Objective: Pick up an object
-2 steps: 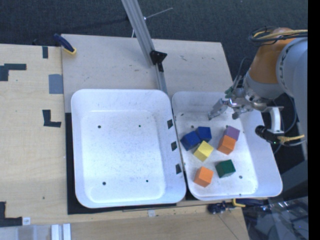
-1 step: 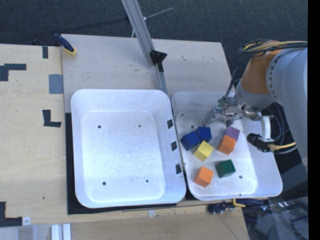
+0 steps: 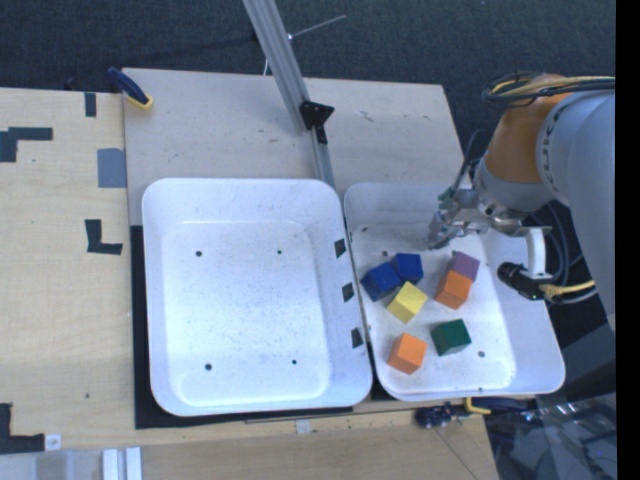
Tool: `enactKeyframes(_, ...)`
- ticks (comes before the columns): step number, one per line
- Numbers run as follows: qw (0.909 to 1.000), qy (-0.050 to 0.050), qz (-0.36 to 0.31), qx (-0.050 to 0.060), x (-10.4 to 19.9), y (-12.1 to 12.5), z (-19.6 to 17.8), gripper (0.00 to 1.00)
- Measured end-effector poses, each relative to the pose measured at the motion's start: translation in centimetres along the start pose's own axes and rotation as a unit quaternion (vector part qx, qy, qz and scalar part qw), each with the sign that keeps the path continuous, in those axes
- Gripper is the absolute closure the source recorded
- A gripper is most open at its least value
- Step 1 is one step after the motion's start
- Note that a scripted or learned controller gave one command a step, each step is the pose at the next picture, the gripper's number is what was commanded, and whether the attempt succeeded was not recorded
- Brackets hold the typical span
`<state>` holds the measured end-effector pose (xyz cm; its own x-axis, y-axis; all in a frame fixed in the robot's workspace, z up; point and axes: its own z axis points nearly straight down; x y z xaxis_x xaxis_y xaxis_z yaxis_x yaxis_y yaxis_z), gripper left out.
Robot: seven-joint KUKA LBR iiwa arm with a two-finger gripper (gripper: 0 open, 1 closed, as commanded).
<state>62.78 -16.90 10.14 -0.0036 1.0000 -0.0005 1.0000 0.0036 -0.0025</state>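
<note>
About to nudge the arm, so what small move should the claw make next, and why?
Probably shift the claw toward the purple block and lower it. The claw sits over bare floor at the far end of the right bin, and that block looks nearest, with the orange block touching it.

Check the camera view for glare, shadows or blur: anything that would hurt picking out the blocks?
Camera view: lighting is even and soft; the white plastic right bin is bright but not blown out. The small coloured cubes cast only faint shadows, e.g. the green cube. The whole frame is slightly soft; the metal gripper is blurry, so its finger state is unreadable. The dark floor shows little detail.
</note>
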Motion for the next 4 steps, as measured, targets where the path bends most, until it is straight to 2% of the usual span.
enactKeyframes(1,1.0,-0.001,0.001,-0.004,-0.6,-0.2,-6.1,1.0)
enactKeyframes(2,1.0,0.0,0.001,-0.003,-1.1,0.6,-10.9,1.0)
enactKeyframes(3,1.0,0.0,0.001,-0.002,-1.1,0.6,-12.7,1.0)
enactKeyframes(4,1.0,0.001,0.0,0.0,3.4,-0.8,-11.9,1.0)
